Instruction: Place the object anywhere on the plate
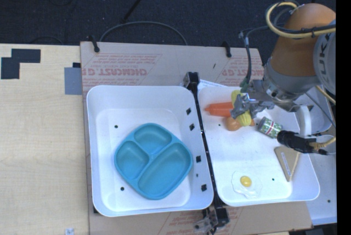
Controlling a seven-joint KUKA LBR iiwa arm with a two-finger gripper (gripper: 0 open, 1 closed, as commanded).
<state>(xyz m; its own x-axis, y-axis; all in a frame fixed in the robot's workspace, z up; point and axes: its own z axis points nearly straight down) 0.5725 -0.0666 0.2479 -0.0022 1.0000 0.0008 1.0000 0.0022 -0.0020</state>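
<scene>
A blue divided plate point(153, 167) lies in the left bin point(101, 118). The gripper point(243, 105) hangs low over the back of the right bin point(307, 187), right on top of a cluster of toy foods. Just to its left lies an orange carrot point(219, 109). A yellow corn cob point(243, 117) sits directly beneath the gripper, with a small orange round piece point(233, 124) in front of it. The view does not show whether the gripper holds any of these.
A green-and-white can point(269, 127) lies just right of the cluster. A fried egg point(245, 182) rests near the right bin's front wall, and a tan wedge point(288, 161) lies at its right side. A black divider point(201, 146) separates the bins.
</scene>
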